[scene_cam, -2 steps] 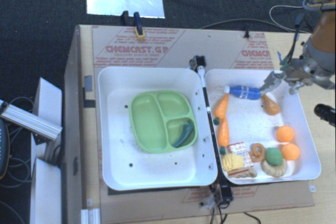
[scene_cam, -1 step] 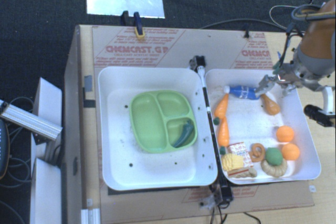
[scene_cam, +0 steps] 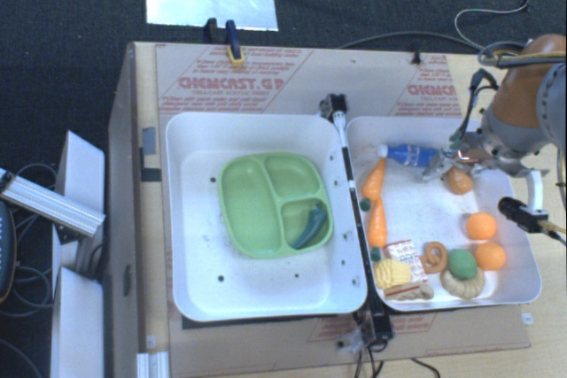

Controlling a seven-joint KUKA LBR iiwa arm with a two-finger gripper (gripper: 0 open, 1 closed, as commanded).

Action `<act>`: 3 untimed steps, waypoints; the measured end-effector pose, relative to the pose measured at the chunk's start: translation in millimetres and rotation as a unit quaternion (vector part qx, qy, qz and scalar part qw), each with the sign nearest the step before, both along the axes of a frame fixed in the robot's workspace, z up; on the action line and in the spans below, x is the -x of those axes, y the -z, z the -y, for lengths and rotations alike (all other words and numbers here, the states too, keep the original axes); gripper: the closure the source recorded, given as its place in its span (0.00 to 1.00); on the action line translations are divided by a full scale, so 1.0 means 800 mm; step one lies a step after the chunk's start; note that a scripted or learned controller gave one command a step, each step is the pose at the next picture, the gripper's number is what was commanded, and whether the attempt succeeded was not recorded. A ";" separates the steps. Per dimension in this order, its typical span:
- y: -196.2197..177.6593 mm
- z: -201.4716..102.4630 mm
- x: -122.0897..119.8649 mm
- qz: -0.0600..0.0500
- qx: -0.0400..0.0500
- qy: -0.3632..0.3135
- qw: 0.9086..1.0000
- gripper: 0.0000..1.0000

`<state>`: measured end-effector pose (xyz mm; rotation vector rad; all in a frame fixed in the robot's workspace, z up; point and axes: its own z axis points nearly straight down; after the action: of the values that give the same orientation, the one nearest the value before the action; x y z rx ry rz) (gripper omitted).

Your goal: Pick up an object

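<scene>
Nearest the lens, along the near wall of the right bin [scene_cam: 532, 292], sat a pale bread roll [scene_cam: 462, 282] with a green ball [scene_cam: 462, 262] resting on it, a pretzel [scene_cam: 434, 256] to their left, then a small red-and-white packet [scene_cam: 402, 251] and a yellow corn cob [scene_cam: 396, 275]. All of these lay well below the claw [scene_cam: 461, 157] and toward the front of the bench.

The claw hung over the far right part of that bin, under the grey arm with its orange band [scene_cam: 523, 88]. Whether its fingers were wide, narrow or closed on anything could not be told; they were too small and blurred against the bin floor. Just below the claw, seemingly touching or nearly so, lay a tan, potato-like lump [scene_cam: 458, 181]. Just to the claw's left lay a blue bottle [scene_cam: 411, 155] on its side. Further left, against the divider, were two carrots, one [scene_cam: 374, 180] above the other [scene_cam: 377, 223]. Below and slightly right of the claw sat two oranges, one [scene_cam: 481, 226] nearer it, one [scene_cam: 489, 257] further.

Far to the claw's left, the left bin [scene_cam: 190, 190] carried a green divided plate [scene_cam: 275, 204] with a dark green pepper [scene_cam: 310, 227] in its lower right compartment.
</scene>
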<state>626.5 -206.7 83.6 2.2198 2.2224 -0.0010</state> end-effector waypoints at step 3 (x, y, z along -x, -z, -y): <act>-0.127 -0.203 -0.054 0.002 0.000 -0.002 1.000 0.00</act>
<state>669.4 -44.1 185.6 2.2133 2.2250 0.0041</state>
